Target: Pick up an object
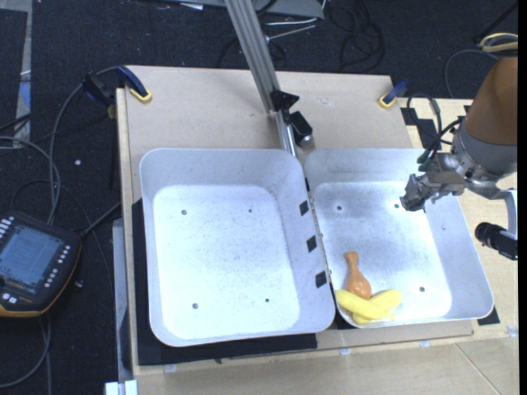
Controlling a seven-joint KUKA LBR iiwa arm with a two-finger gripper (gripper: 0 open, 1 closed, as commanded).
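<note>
Gripper [414, 197] hovers over right bin [461, 245], finger state unclear; banana [370, 304] and orange toy [356, 278] unpicked

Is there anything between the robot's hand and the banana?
No. In the camera view, just bare white bin floor lies between the hand and the banana. The orange toy sits beside the banana, off that stretch.

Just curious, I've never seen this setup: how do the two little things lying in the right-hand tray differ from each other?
The orange piece is slim with a narrow neck pointing up the tray; the yellow piece is broader and curved, banana-like. The orange one lies farther from the tray's near rim, the yellow one right against it. They share the right bin, its near left corner, and they touch.
</note>
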